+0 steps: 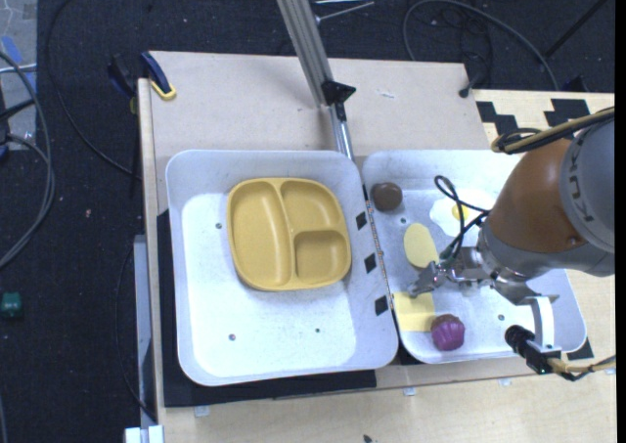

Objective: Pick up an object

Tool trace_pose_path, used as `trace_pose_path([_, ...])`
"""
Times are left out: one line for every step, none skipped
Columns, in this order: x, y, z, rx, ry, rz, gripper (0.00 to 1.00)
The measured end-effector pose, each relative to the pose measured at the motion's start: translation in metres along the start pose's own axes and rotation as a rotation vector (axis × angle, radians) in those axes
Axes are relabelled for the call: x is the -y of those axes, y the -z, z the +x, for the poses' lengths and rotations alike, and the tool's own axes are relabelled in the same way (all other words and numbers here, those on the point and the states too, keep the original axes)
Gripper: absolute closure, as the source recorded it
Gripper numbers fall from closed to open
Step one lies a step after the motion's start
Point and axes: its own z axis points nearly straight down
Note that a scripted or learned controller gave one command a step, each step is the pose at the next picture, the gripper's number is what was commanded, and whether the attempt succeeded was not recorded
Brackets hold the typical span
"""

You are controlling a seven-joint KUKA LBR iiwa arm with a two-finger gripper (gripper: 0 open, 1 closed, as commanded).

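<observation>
The gripper (426, 283) hangs low inside the right bin (572, 319), its fingers narrow and holding nothing, placed between the pale yellow piece (421, 244) and the purple object (448, 332) (probably the target) — both just beside it.

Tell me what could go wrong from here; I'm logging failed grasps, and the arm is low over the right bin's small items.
1. The gripper sits among a pale yellow oval piece, a yellow square block and a purple round fruit-like object; it may nudge them rather than grasp one.
2. It works near the right white bin's left wall, so a finger might catch it.
</observation>
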Motion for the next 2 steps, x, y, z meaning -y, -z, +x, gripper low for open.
trace_pose_path([-0.002, 0.014, -0.001, 0.002, -0.001, -0.007, 1.00])
trace_pose_path([-0.003, 0.076, 0.002, 0.000, 0.005, -0.002, 1.00])
